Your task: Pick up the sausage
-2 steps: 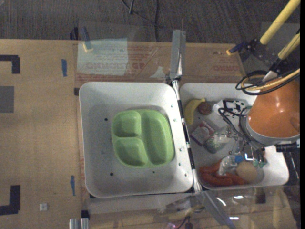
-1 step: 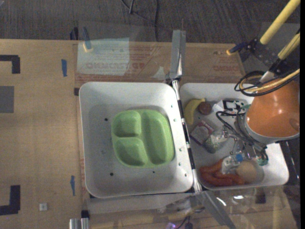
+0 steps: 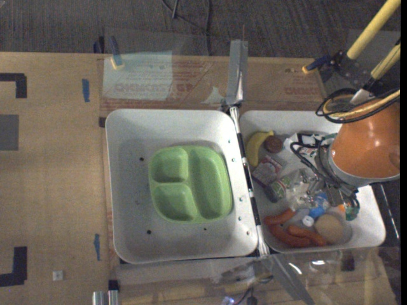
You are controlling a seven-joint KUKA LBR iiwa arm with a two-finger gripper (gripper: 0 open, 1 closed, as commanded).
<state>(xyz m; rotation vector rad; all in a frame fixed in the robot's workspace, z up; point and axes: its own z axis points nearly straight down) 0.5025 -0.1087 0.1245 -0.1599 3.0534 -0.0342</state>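
Observation:
The sausage (image 3: pixel 290 236) is an orange-red string of links lying at the front of the right bin (image 3: pixel 375 230), close to its front wall. Beside it on the right rests a round beige bun (image 3: pixel 329 227). My gripper (image 3: pixel 322 194) hangs over the middle of the right bin, below the orange band (image 3: pixel 369 146) of the arm. It is a little behind and to the right of the sausage, among clutter. Nothing shows as held.
The left bin (image 3: pixel 124 170) holds a green divided plate (image 3: pixel 189 183). In the right bin lie a yellow banana (image 3: pixel 255 146), a brown round item (image 3: pixel 274 144) and several packets (image 3: pixel 275 178). Black cables (image 3: pixel 305 146) loop by the wrist.

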